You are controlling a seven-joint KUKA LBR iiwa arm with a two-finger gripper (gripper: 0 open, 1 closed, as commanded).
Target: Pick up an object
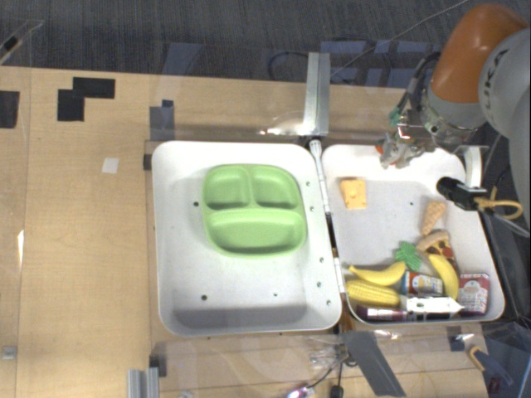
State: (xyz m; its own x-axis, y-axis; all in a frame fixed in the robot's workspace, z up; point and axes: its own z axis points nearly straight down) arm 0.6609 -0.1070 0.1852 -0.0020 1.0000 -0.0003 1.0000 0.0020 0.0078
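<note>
Nothing was picked yet: claw [401, 152] hovered at the right bin's [386, 247] 12 o'clock rim, finger state unreadable, nothing visibly held, while the cheese block [353, 193], bananas [377, 275] and other items lay toward 6 o'clock.

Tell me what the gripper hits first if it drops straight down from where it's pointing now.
Probably bare floor at the back of the right bin. The gripper hangs near the far rim, and the cheese wedge lies off to its left. Depth is uncertain.
</note>
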